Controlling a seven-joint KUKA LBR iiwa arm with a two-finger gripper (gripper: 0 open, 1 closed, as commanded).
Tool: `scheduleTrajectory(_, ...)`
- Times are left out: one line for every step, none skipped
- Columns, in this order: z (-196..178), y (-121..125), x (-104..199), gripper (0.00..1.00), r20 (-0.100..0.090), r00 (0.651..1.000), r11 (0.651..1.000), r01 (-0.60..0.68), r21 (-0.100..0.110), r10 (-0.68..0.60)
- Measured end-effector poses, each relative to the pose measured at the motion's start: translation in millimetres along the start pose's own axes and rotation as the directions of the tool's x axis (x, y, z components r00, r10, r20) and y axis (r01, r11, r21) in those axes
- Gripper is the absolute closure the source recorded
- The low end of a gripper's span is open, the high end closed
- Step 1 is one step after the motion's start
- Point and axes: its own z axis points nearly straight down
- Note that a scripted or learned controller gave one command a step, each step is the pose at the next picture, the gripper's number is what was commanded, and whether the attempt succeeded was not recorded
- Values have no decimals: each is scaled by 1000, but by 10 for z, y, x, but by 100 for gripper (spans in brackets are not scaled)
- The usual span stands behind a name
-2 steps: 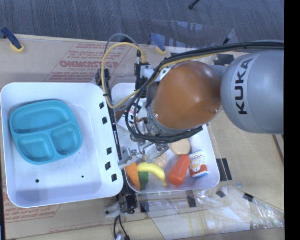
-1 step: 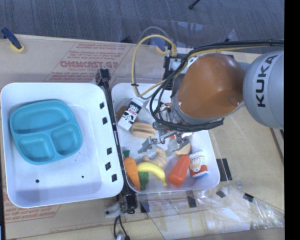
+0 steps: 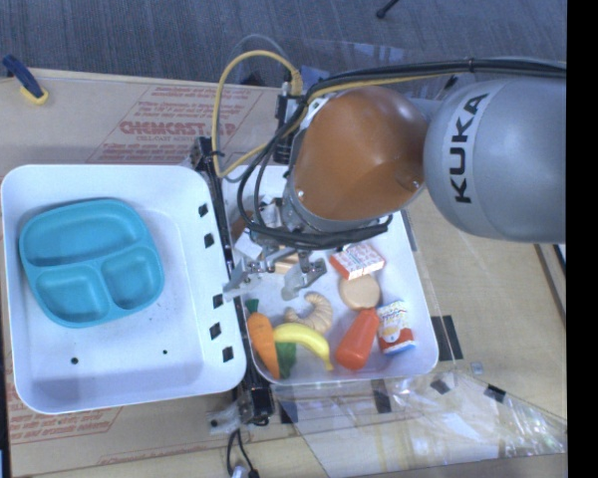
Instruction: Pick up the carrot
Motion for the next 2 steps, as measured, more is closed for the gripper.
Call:
scheduleTrajectory(10,192,-7,0,-3,1000,1000,-5,-4,5)
scheduleTrajectory(1,-704,351,0,-5,1000,1000,22,1,-22)
